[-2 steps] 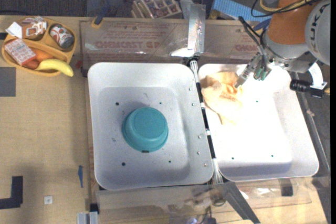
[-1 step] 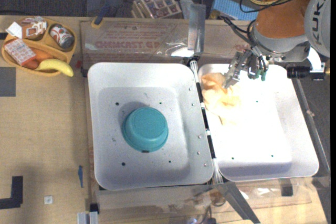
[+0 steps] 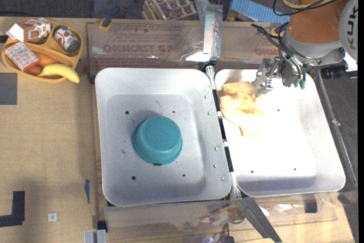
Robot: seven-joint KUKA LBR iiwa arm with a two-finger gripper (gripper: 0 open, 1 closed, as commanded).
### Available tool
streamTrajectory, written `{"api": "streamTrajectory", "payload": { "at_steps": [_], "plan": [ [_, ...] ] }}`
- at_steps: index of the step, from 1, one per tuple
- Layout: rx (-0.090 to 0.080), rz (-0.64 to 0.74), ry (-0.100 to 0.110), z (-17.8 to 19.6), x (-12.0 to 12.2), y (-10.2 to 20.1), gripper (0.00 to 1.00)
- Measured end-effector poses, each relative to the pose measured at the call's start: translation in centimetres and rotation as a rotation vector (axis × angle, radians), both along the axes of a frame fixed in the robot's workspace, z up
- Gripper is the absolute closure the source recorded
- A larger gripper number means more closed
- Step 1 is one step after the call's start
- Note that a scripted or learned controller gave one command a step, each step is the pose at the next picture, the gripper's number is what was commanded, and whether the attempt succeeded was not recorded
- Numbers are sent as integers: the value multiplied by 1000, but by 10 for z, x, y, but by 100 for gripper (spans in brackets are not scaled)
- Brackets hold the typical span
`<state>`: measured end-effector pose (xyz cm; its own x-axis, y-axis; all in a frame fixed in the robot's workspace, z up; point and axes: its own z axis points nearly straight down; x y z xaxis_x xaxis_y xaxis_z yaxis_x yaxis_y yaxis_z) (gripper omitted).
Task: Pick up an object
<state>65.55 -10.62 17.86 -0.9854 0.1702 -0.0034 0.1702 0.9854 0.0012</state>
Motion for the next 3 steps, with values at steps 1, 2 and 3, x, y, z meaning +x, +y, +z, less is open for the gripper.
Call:
{"api": "streamTrajectory", "payload": {
  "at_steps": [1,2,3],
  "plan": [
    [1,769,-2,27,-8,17,100],
    [1,1347,-3,-11,12,-30,100],
    [1,2055,-5,33,12,-9,100]
  ]
}}
